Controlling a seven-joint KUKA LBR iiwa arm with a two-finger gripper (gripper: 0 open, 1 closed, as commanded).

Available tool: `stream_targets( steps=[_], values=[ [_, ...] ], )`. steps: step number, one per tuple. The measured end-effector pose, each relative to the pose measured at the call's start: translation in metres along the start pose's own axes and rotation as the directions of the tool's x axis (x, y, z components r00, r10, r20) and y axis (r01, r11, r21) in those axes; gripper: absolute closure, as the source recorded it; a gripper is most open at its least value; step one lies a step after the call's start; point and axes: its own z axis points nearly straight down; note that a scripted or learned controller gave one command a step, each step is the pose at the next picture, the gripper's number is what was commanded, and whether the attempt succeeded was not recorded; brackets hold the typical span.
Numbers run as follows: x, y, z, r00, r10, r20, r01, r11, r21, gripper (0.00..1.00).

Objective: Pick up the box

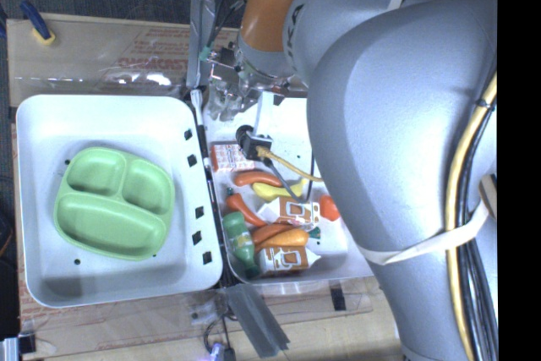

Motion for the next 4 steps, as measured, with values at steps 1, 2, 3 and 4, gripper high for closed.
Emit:
stream_targets(
  steps=[1, 2, 3, 4],
  values=[
    [0.16, -0.052, 0.066, 0.999, -0.038, 0.001, 0.038, 0.999, 0.001, 1.0],
    [0.063, -0.02, 0.0, 0.99, 0.138, 0.001, -0.138, 0.99, 0.0, 1.0],
    [0.064, -0.021, -0.008, 0.992, 0.129, 0.003, -0.129, 0.992, 0.003, 1.0],
    [0.066, -0.021, -0.016, 0.993, 0.119, 0.005, -0.119, 0.993, 0.007, 1.0]
  ],
)
